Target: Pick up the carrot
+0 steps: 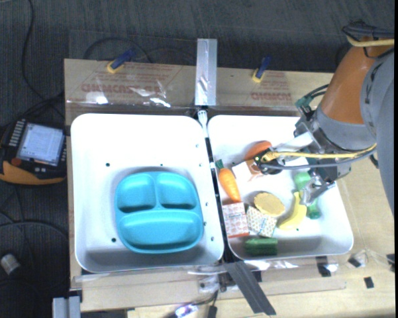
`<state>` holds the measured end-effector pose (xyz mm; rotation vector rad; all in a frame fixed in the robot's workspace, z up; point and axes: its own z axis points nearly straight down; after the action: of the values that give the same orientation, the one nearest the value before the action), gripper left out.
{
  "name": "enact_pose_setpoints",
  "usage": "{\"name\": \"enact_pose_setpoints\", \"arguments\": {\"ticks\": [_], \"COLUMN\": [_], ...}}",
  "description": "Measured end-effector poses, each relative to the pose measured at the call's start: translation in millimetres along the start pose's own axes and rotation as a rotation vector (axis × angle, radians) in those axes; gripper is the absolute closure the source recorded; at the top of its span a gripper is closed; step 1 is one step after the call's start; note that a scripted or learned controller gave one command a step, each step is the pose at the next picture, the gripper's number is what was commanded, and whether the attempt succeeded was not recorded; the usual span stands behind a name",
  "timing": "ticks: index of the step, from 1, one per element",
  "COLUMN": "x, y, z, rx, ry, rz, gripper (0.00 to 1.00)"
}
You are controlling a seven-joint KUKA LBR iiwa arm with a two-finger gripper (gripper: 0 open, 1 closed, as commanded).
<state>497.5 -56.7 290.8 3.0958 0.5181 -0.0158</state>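
Observation:
The carrot [228,183] is orange with a green top and lies against the left wall of the right bin [331,242], pointing towards the near side. My gripper [315,191] hangs over the right half of that bin, well to the right of the carrot and apart from it. It sits above a green item [303,178] and a banana [293,215]. Yellow cables run across the wrist and hide part of it.
Around the carrot lie a red-orange item [258,150], a round tan biscuit [269,204], a red-and-white packet [234,219], a white packet [262,224] and a green cucumber [260,246]. The left bin [93,151] holds a blue divided plate [159,209].

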Motion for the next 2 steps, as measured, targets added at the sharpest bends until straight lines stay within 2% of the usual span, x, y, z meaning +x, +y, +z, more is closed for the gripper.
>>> {"name": "enact_pose_setpoints", "arguments": {"ticks": [1, 2], "x": [4.0, 3.9], "y": [-54.0, -54.1], "z": [110.1, 104.7], "rx": [0.005, 0.009], "ry": [-0.001, -0.01], "rz": [-0.275, -0.276], "gripper": [0.0, 1.0]}}
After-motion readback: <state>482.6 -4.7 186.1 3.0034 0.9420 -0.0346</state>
